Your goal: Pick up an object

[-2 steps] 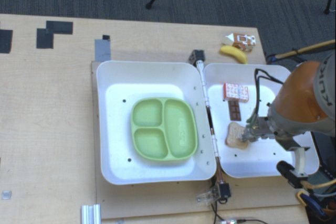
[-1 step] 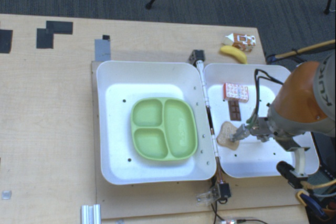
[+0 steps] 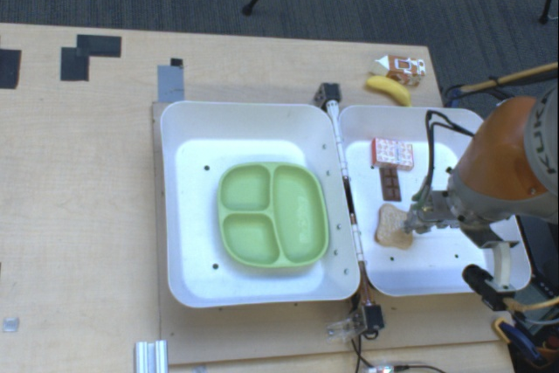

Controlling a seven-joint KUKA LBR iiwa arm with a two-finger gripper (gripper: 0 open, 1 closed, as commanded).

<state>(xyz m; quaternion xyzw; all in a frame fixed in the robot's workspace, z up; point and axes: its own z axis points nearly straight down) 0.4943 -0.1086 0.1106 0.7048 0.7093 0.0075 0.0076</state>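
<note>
The tool, its grip impossible to tell, sits beside the toast slice, below the chocolate bar and pink box

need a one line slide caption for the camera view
KUKA arm's gripper low beside a toast slice in the right bin; green divided plate in the left bin.

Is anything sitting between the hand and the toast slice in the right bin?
Nothing visible. The hand sits right at the toast slice, on its right edge; the chocolate bar and pink box lie farther up the bin.
</note>
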